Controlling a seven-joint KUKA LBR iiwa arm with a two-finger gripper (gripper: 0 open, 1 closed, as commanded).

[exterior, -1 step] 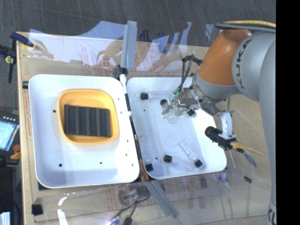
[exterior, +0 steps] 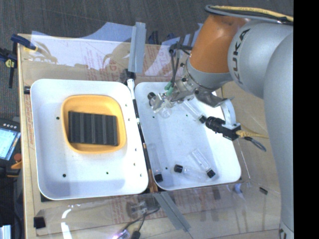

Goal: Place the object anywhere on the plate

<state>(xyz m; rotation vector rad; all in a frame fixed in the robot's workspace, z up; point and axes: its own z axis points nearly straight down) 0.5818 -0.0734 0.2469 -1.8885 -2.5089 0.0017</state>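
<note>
Pincer [exterior: 166, 96]: positioned over the far left corner of the right bin [exterior: 225, 156], hanging from the grey arm [exterior: 259, 49] with its orange band; whether it is wide or narrow cannot be told.

Small clear tube [exterior: 153, 100], dark at one end: seen just beside the pincer tip, near the bin's left wall; whether it is gripped or merely lying there cannot be told.

Two further clear tubes with black caps: found in the near part of the same bin, well apart from the pincer; one [exterior: 199, 160] lies at a slant with its cap toward the near right corner, the other [exterior: 185, 169] lies just beside it to the left.

Small black piece [exterior: 158, 177]: lodged in the near left corner of the right bin.

Yellow plate [exterior: 92, 101]: set in the middle of the left bin [exterior: 47, 171]; a black ribbed block [exterior: 93, 128] is carried on it; none of the tubes is on the plate.

Table [exterior: 251, 114]: both bins are borne side by side, touching along one edge.
</note>
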